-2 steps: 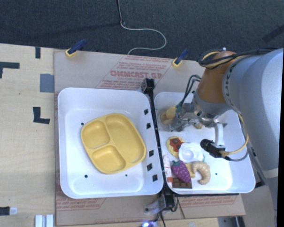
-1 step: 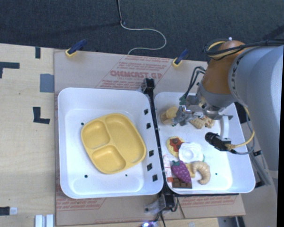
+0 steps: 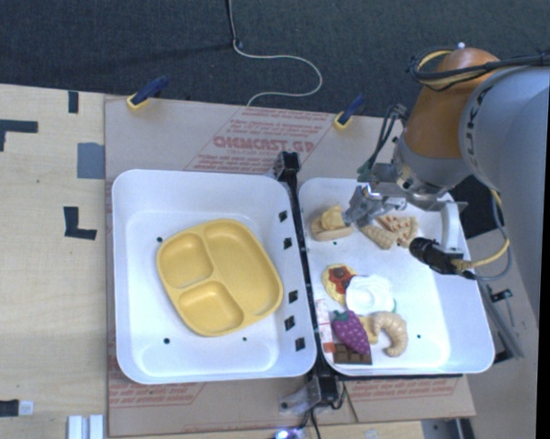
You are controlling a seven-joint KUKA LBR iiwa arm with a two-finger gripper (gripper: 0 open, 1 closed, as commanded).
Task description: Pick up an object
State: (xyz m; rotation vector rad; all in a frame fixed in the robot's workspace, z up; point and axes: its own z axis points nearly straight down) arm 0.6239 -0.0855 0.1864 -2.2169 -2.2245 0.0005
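- Landmark: the black divider (image 3: 296, 251) between the two white bins.
- Left of the divider, the left bin (image 3: 133, 344) holds a yellow compartment tray (image 3: 220, 275).
- Right of the divider, the right bin (image 3: 461, 340) holds the toy foods. A tan bread piece (image 3: 328, 224) lies just beside the divider at the far end. A waffle piece (image 3: 393, 231) lies further right of it. A fried egg (image 3: 369, 295), purple grapes (image 3: 349, 328) and a croissant (image 3: 393, 332) cluster toward the near end.
- My tool (image 3: 361, 207) sits low over the far end of the right bin, just right of the bread piece, between it and the waffle.
- Tool state: I cannot tell whether it is apart or together; nothing is visibly between its tips.
- Judgement: the bread piece is the likely target.
- Advice: centre over the bread, keep clear of the divider wall, descend fully before closing, lift straight.
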